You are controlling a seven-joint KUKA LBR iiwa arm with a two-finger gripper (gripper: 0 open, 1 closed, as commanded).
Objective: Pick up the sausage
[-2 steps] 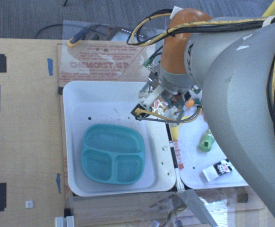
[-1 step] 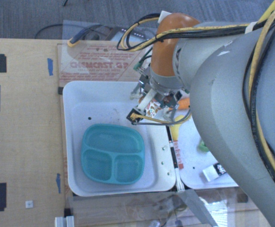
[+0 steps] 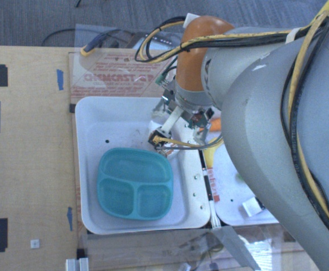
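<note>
Hovering at left bin (image 3: 105,123) upper-right edge: tool (image 3: 182,120), width untellable; teal plate (image 3: 135,183) below.

Red lettering, apparently CHEMCAST, on clear sheet (image 3: 113,75), beyond the white bin (image 3: 88,117)

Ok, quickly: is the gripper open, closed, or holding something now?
Gripper: cannot be told; it hangs over the right edge of the white bin with the teal tray, hidden by the wrist.

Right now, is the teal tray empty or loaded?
Empty: the teal tray lies flat in the left bin, its three compartments showing bare teal.
</note>
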